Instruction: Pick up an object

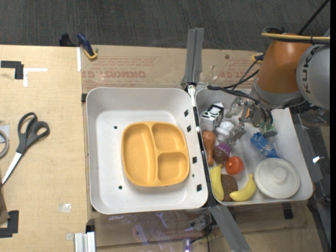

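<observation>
Gripper (242, 121) is hovering over the right bin (299, 140), finger state unclear; below, a carrot (209, 146) is lying lengthwise, running near-to-far.

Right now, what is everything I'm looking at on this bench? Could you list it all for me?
left bin: 1, white, bench centre
divided plate: 1, orange-yellow, inside the left bin
right bin: 1, white, beside the left bin
bananas: 2, yellow, right bin's front
tomato: 1, red, right bin
carrot: 1, orange, right bin's left side
round lidded dish: 1, white, right bin's front right
crumpled blue item: 1, blue, right bin
scissors: 1, black handles, wooden bench at left
arm: 1, grey and orange, over the right bin
tool: 1, metallic, low over the right bin's items
</observation>
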Action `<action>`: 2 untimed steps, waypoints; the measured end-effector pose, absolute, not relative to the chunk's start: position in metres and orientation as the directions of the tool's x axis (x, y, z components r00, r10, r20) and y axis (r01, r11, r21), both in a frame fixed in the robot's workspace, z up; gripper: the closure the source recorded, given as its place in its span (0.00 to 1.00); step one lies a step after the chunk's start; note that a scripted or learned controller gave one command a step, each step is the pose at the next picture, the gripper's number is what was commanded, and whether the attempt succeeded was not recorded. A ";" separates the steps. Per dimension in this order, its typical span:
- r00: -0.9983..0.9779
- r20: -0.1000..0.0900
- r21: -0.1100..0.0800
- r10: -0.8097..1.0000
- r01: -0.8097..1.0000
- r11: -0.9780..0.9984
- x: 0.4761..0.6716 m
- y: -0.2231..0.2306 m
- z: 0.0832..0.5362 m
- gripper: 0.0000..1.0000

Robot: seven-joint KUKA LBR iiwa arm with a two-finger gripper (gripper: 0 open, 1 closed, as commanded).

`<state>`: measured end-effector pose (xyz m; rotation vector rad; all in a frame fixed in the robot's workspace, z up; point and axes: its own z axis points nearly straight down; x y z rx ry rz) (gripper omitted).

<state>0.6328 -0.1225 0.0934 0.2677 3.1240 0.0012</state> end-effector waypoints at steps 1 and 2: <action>-0.959 0.002 0.009 0.282 0.282 0.959 0.629 -0.214 0.107 0.00; -0.922 -0.003 0.001 0.388 0.388 0.922 0.602 -0.200 0.093 0.00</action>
